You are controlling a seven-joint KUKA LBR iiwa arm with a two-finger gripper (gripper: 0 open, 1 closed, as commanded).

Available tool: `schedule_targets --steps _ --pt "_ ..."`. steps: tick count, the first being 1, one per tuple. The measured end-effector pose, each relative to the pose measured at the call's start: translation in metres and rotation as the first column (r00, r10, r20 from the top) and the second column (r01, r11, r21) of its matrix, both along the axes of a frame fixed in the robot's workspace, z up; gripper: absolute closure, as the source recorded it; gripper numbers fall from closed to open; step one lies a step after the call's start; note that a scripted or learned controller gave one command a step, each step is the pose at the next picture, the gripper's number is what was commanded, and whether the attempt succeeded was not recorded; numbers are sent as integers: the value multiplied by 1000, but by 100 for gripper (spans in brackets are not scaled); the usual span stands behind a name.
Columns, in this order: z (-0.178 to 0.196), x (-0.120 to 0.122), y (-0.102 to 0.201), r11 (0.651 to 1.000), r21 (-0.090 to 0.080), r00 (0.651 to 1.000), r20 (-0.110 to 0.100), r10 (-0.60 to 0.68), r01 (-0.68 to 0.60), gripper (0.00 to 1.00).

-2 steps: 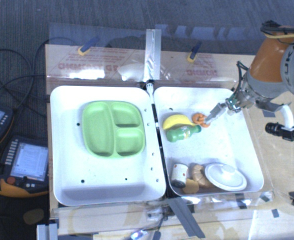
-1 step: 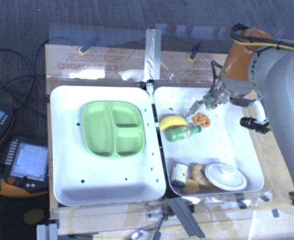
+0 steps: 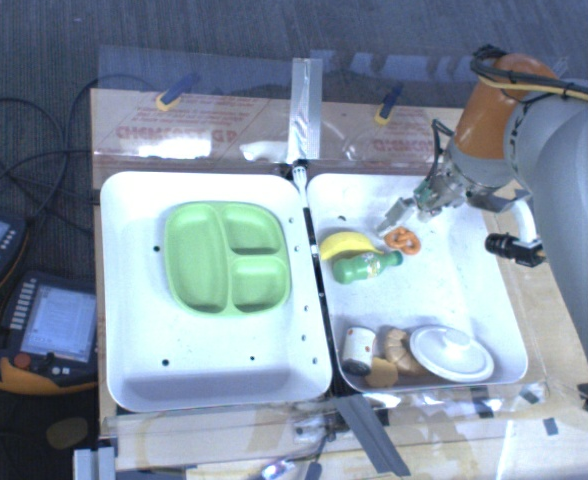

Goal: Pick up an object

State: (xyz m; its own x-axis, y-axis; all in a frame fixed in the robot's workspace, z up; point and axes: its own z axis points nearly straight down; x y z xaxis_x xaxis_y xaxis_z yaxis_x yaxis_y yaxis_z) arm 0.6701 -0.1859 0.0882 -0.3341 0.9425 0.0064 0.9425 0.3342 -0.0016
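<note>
Pincer low over the right bin beside an orange pretzel, finger spread too blurred to tell.

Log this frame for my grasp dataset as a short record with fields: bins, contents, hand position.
left bin: shallow white bin holding a green three-compartment plastic tray
right bin: shallow white bin holding the loose items
middle of right bin: yellow banana-shaped toy, green plastic bottle, small orange pretzel-shaped piece
near edge of right bin: round white lid-like dish, small white cup, tan pieces
hand: hand low over the right bin's far side, just above the orange piece
</note>
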Motion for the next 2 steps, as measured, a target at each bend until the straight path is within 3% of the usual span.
schedule_targets --steps 1,2 --pt "11 3 -1 1000 -9 1000 12 2 -2 100" --pt "2 1 14 984 -15 984 13 178 -177 100"
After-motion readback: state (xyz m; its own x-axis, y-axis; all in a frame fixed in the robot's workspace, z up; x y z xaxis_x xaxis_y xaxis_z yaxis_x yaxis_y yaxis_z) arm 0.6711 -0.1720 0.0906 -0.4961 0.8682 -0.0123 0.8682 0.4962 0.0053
